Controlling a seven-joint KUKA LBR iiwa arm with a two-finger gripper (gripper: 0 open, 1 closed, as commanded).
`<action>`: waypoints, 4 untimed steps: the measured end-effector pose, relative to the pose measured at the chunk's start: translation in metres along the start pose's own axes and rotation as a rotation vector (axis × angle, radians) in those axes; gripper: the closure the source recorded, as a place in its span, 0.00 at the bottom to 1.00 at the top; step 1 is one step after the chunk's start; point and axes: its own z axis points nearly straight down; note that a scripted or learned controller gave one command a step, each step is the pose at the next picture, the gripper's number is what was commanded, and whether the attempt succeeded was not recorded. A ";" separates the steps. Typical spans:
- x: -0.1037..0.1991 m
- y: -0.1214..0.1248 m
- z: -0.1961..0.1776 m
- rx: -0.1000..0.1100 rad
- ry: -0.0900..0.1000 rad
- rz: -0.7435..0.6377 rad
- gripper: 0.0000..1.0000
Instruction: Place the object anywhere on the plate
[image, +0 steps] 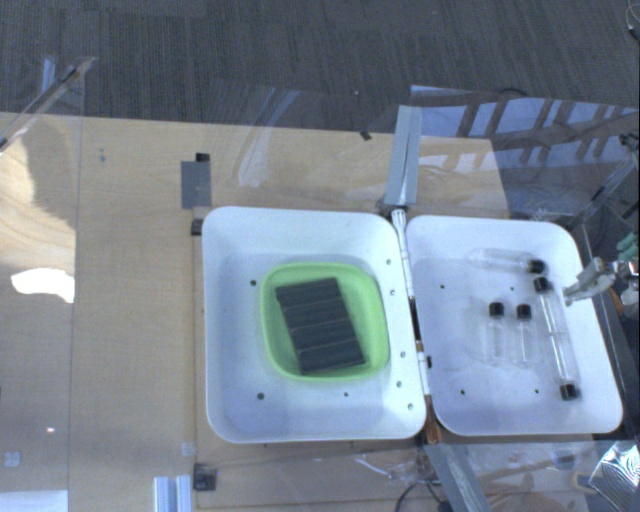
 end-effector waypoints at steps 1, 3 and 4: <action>0.004 0.000 -0.023 -0.001 -0.001 0.055 0.00; 0.007 0.004 0.009 0.003 0.000 0.109 0.00; 0.005 0.013 0.023 0.003 0.000 0.147 0.00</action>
